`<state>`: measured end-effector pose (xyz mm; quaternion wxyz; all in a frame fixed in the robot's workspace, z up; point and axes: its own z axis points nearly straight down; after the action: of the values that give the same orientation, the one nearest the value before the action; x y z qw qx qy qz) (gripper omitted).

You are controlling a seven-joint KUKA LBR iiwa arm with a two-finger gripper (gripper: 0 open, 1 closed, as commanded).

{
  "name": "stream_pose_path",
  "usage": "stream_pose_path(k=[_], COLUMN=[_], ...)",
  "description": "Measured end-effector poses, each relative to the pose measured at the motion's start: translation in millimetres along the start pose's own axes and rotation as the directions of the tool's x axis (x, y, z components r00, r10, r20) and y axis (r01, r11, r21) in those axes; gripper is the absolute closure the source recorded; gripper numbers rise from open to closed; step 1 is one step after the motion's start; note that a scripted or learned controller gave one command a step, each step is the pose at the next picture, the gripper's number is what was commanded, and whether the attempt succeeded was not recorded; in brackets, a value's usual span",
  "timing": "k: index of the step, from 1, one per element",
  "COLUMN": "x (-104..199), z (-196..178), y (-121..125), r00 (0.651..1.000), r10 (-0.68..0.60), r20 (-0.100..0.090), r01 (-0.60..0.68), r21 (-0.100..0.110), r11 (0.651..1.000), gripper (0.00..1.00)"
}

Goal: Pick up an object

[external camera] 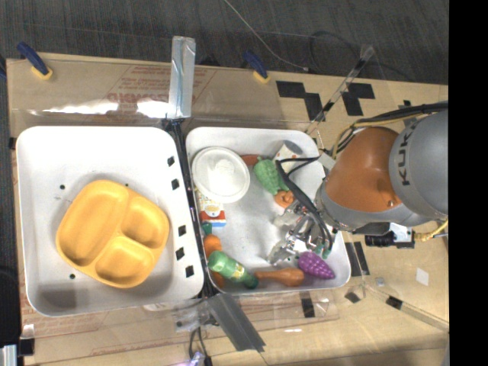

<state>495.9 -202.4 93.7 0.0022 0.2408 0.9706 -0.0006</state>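
Purple toy grapes (316,265) lie in the right bin's (252,139) near right corner, just beside the end effector (293,244); whether its fingers grip anything, I cannot tell.

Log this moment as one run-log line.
arm: over right bin | gripper: low among toys, beside purple grapes | grasp: unconfirmed | left bin: yellow divided plate

Left bin (30,204): divided plate (113,233). Right bin (252,139): bowl (220,174) at rear left; toy grapes (315,264) at front right, beside gripper (293,242).
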Motion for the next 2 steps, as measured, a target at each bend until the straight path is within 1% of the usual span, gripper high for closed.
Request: stream_pose_path(k=[1,2], x=[0.0,42.4], z=[0.0,0.9], y=[0.3,43.5], r00=[1.000,1.000], r10=[-0.001,0.009], r20=[0.000,0.002], r01=[0.001,-0.009], r21=[0.000,-0.001], r11=[1.000,1.000], gripper=[0.00,0.00])
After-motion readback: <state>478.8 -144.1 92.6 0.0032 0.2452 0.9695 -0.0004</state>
